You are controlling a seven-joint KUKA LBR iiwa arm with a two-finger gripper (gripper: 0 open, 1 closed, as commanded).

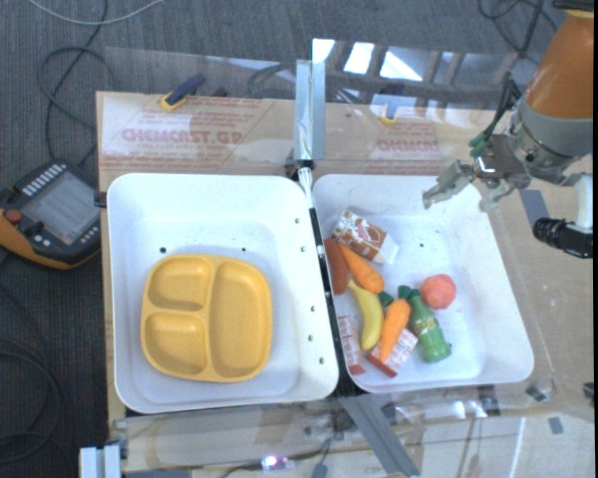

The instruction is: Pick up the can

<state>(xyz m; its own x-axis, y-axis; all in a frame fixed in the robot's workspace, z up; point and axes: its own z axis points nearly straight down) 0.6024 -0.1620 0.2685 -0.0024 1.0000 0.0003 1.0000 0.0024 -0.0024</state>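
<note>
A small red-and-white can lies on its side near the front of the right bin, partly under a carrot and beside a green bottle. My gripper hangs over the bin's far right corner, well apart from the can. Its fingers are spread open with nothing between them.
The right bin also holds a brown-and-white carton, a sausage, a second carrot, a banana, a red round fruit and a red-and-white packet. A yellow divided plate lies in the left bin.
</note>
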